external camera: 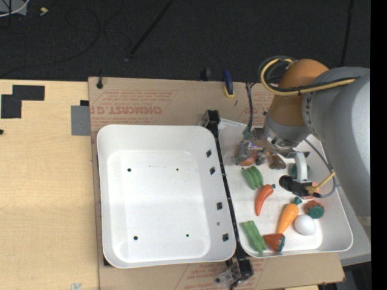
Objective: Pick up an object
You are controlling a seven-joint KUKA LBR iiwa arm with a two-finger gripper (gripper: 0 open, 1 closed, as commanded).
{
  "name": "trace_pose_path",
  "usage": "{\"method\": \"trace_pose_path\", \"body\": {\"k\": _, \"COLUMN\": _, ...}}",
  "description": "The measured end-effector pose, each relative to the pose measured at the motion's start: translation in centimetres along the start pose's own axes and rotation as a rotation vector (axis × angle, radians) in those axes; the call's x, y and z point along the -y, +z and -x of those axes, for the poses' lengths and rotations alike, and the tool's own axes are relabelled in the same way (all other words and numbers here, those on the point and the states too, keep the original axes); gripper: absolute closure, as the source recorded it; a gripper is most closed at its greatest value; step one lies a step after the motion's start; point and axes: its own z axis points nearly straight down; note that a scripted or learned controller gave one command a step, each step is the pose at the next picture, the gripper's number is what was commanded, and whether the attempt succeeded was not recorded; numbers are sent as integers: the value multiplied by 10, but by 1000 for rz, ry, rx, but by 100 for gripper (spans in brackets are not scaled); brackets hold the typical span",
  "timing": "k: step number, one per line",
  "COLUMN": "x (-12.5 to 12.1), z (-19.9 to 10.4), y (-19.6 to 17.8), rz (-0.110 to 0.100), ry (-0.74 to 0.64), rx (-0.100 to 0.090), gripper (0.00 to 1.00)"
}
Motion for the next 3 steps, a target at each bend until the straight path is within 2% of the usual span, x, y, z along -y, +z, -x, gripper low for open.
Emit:
{"method": "trace_pose_path", "body": {"k": 1, "x": 3, "z": -87, "y": -59, "rz": 0, "ry": -12, "rx": -33, "gripper": 100}}
{"method": "trace_pose_path", "body": {"k": 2, "x": 0, "z": -147, "y": -93, "rz": 7, "ry": -6, "rx": -1, "gripper": 100}}
{"method": "trace_pose_path", "body": {"k": 3, "x": 0, "z": -199, "y": -90, "rz": 4, "ry": -3, "rx": 1, "gripper": 100}}
